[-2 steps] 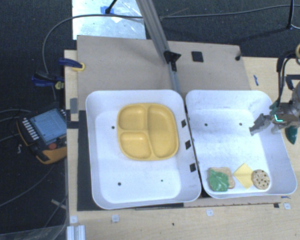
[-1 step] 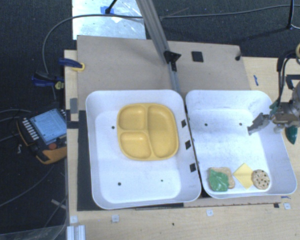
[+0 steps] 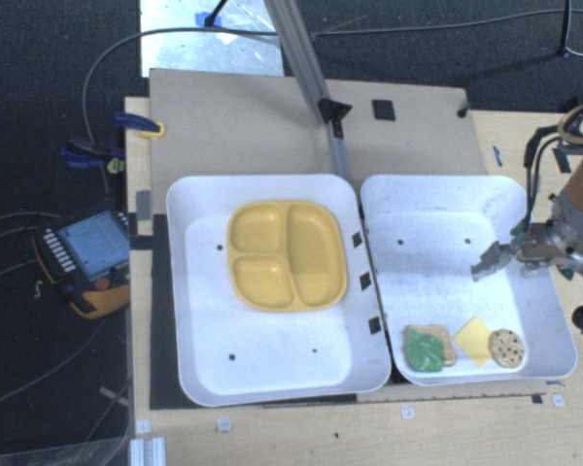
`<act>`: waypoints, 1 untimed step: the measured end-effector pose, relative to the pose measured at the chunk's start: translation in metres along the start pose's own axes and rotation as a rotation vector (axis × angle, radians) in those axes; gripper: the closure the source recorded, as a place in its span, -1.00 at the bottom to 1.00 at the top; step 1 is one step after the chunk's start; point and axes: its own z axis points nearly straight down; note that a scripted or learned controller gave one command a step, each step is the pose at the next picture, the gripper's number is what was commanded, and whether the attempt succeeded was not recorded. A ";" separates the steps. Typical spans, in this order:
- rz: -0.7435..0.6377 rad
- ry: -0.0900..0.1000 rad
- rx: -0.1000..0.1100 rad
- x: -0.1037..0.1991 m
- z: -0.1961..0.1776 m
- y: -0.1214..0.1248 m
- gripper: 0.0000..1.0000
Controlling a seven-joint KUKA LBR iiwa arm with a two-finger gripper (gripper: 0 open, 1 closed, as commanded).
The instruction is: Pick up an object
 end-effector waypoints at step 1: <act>0.000 0.000 -0.002 0.000 0.062 0.000 -1.00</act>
